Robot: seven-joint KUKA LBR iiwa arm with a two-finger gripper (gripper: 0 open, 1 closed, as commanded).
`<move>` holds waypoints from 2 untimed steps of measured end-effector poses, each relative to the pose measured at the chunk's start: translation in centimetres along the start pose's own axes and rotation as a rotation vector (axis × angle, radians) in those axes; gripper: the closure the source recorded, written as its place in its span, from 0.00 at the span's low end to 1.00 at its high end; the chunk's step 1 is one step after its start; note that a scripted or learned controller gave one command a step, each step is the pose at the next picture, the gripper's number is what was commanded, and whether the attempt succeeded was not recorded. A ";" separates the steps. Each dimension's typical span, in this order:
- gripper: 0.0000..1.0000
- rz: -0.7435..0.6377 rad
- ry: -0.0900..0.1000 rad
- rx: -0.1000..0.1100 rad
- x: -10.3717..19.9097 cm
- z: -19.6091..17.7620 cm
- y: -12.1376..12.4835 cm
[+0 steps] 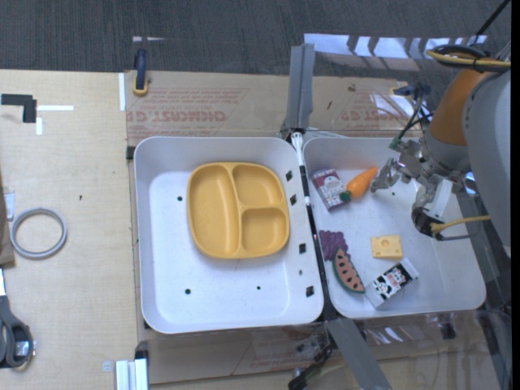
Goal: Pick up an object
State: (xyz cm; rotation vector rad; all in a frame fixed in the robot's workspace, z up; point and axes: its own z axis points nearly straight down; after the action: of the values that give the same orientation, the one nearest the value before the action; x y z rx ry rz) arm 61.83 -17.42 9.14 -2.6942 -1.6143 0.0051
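The right bin [455, 287] holds several small items. An orange carrot [360, 182] lies near its back, next to a small dark red carton [329, 188]. A purple grape bunch [332, 242] and a watermelon slice [348, 271] lie by the left wall. A yellow cheese wedge [387, 246] and a black-and-white carton [392, 282] sit toward the front. My gripper [388, 175] hangs just right of the carrot's thick end, and nothing shows in its grasp.
The left bin [162, 283] carries a yellow divided plate [239, 210]. A grey divider post [300, 88] rises between the bins at the back. The arm's grey body [479, 112] and cables cover the right bin's far right corner. A tape ring [36, 232] lies on the bench at left.
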 end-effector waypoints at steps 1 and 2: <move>0.00 0.117 0.000 -0.002 6.8 -4.7 -0.1; 0.00 0.375 -0.001 0.001 6.4 0.0 -3.0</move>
State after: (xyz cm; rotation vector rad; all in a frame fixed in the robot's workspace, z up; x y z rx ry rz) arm 62.18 -10.33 9.11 -2.9476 -1.0836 0.0071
